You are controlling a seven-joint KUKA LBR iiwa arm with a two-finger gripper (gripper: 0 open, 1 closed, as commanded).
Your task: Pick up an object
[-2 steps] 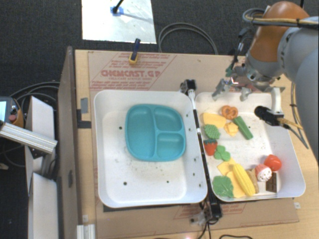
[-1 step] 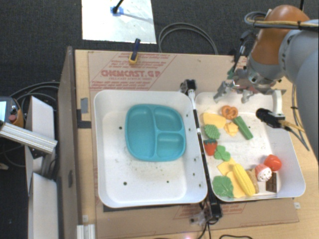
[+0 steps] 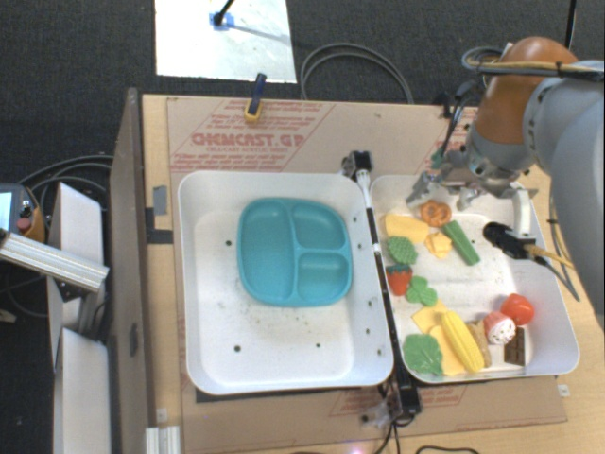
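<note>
Gripper (image 3: 437, 195) sits low over the far end of the right bin (image 3: 558, 343), directly above an orange slice (image 3: 435, 213); how it stands, and whether it holds anything, cannot be told. Beside the slice lie a green stick (image 3: 462, 241) and yellow pieces (image 3: 408, 226). Nearer the front: a banana (image 3: 461, 340) and a tomato (image 3: 517, 307). Left bin (image 3: 217, 348) holds a blue divided plate (image 3: 293, 252).

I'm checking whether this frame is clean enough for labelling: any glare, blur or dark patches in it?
Camera view: lighting is even and soft; the white bins are bright but keep detail, with faint shadow along their rims. The paper sheet at the top looks slightly washed out. The food pieces, such as the corn cob, are small and somewhat soft-edged. The arm and its tool look mildly blurred.
</note>
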